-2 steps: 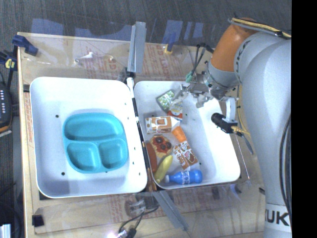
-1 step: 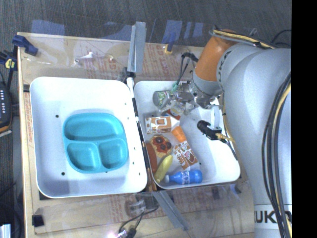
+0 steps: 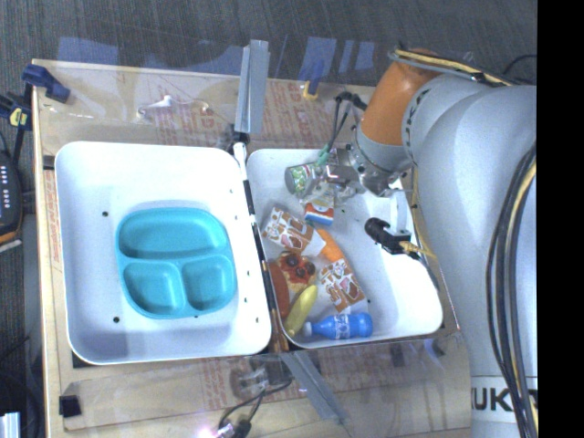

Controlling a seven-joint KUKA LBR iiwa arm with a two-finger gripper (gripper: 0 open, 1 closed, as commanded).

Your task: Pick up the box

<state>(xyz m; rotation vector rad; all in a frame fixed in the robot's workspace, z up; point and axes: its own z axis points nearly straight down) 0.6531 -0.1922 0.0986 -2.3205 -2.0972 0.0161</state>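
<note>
Landmark: the right bin (image 3: 429,304) is taken as reference; the left bin (image 3: 82,245) lies beside it and a blue divided tray (image 3: 175,261) is seen in that one.

Box: a small patterned carton, the box (image 3: 287,230), is seen lying flat near the right bin's left wall, in its upper half. A second, similar carton (image 3: 341,284) is seen toward the bin's middle, lower down.

Neighbours: an orange piece (image 3: 330,244) lies between the two cartons; a red item (image 3: 294,267), a banana (image 3: 302,307) and a blue bottle (image 3: 339,326) are crowded along the bin's lower left. A shiny can (image 3: 301,178) is seen at the bin's upper edge.

Gripper: the gripper (image 3: 336,177) is placed over the bin's upper part, just beside the can. Whether it is spread or closed cannot be told, and nothing can be made out in its grasp.

Handling: the box is judged light, thin-walled and easily crushed, with a glossy print that may slip. A moderate squeeze is advised.

Grasp place: the two long edges across the narrow width are judged best, approached from above, since the flat face offers no purchase.

Risk: the orange piece touching the box may be dragged along.
</note>
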